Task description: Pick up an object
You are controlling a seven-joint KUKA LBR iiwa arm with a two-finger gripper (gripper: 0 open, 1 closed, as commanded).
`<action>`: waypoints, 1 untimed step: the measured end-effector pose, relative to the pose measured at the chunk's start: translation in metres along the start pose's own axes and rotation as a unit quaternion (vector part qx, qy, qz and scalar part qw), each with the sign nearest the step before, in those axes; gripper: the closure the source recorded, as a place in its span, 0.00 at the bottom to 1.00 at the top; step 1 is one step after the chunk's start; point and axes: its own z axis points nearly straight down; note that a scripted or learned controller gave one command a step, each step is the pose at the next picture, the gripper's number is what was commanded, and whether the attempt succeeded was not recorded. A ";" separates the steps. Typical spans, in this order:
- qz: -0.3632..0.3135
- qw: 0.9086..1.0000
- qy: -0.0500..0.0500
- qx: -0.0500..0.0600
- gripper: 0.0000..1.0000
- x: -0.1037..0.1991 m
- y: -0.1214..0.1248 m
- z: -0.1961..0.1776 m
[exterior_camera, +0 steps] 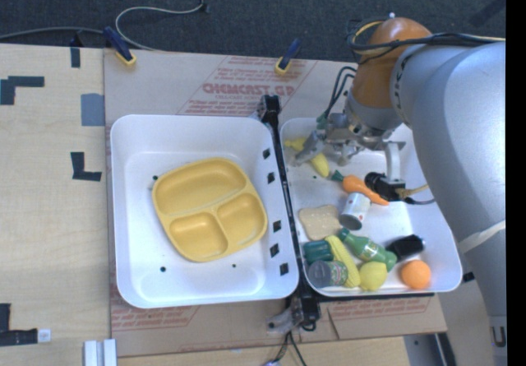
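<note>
Camera view has the two-finger metal pincer (319, 145) low over the far-left corner of the right white bin (440, 234), at the end of the grey arm with the orange band (386, 68); whether it is apart or together cannot be told. A small yellow toy (320, 165) lies just below its tip, touching or nearly so. Toward the bin's middle sit an orange carrot (362, 188), a small grey can (354, 210) and a tan bread slice (320, 220). Along the near edge lie a green bottle (366, 247), a yellow lemon (373, 275) and an orange ball (417, 274). The left white bin (131, 274) holds a yellow three-compartment plastic plate (209, 208) at its centre.
</note>
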 end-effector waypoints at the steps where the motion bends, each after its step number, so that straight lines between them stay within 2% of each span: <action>1: 0.001 1.000 -0.001 0.000 0.00 0.000 0.000 0.000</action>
